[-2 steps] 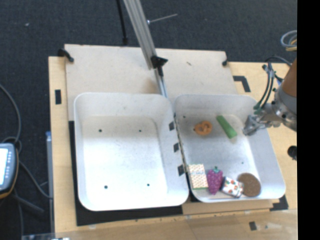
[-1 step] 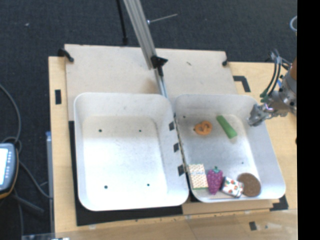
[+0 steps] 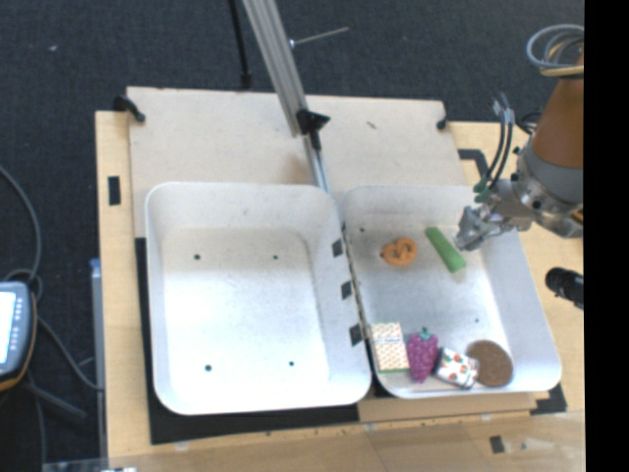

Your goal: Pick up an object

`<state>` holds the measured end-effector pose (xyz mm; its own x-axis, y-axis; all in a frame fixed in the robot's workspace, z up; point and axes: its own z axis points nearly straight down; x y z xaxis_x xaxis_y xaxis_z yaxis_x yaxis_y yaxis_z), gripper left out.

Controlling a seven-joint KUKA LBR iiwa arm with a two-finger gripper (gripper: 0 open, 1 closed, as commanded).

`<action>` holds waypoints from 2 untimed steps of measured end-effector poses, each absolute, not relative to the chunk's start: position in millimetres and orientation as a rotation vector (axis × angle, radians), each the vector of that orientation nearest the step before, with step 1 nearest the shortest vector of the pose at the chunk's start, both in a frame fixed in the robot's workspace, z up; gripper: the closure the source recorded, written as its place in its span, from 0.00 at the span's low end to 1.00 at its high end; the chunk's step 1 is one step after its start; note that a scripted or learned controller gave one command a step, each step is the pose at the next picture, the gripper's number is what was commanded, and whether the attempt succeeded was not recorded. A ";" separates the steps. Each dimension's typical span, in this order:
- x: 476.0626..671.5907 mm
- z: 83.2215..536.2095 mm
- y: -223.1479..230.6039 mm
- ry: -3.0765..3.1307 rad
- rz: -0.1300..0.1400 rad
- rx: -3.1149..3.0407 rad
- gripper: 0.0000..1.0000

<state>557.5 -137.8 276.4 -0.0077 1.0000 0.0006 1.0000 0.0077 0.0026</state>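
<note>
We see the arm (image 3: pixel 560 136) entering from the right edge of the view, its orange band uppermost and the grey wrist section below it. The wrist angles down and toward the left. The gripper (image 3: pixel 470 232) sits at the low left end of the wrist, pointing downward. Cables run along the wrist's left side. We cannot resolve the gripper's tip clearly.

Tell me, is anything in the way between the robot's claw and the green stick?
Nothing visible is. The gripper hangs in the right bin right beside the green stick's upper end. The orange piece lies on the stick's far side, away from the gripper.
</note>
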 end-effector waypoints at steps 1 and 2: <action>551.4 278.6 -84.1 2.224 0.002 2.218 1.00; 537.5 273.9 -34.6 2.228 0.001 2.215 1.00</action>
